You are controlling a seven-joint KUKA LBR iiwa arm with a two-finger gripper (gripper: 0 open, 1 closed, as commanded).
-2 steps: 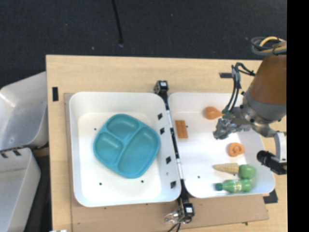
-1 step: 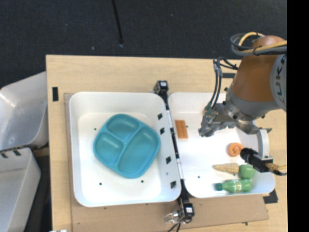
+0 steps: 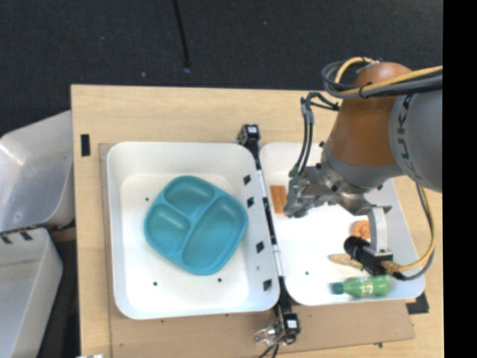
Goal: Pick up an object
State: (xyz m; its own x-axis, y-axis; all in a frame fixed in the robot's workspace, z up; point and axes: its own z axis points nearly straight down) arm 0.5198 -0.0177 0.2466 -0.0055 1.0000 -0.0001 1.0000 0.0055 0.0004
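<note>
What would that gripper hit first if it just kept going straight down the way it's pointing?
Probably the white floor of the right bin, near its left wall. The gripper points down there, with a small orange object just beside it; from this slant, height is hard to judge.

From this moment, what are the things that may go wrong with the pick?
1. The claw is low at the left side of the right bin, close to the divider between the bins; it may bump that wall.
2. The small orange piece lies right against that wall, so the claw may have little room around it and could slip off.
3. The green bottle lies on its side by the bin's front rim; a nudge could roll it.
</note>
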